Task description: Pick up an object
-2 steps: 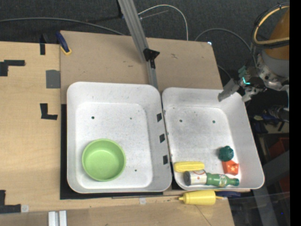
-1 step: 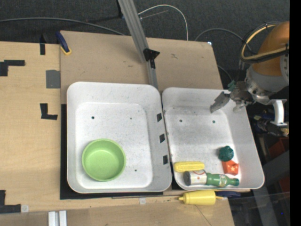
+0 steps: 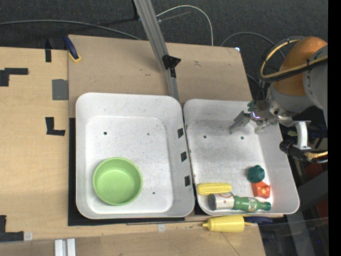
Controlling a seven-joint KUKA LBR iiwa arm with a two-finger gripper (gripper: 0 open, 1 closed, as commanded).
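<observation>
Above the right bin's (image 3: 213,143) far end, the hand (image 3: 246,119) hovers with fingers spread, holding nothing. Pickable objects, a green bottle (image 3: 240,202) and yellow corn (image 3: 214,188), lie at the near edge. Next, it likely must reach toward them and descend.

Bench (image 3: 133,68): tan board surface, lightly scuffed, lit evenly from above. Black tape marks (image 3: 15,74) on its left part; one grey patch (image 3: 59,89) beside them. Blue and yellow clamp (image 3: 72,48) at the board's upper left corner. Grey metal pole (image 3: 153,28) slanting up from the bench's middle. Floor (image 3: 53,4): dark carpet beyond the far edge. Thin pale cables (image 3: 186,9) looping across the carpet behind the bench.
</observation>
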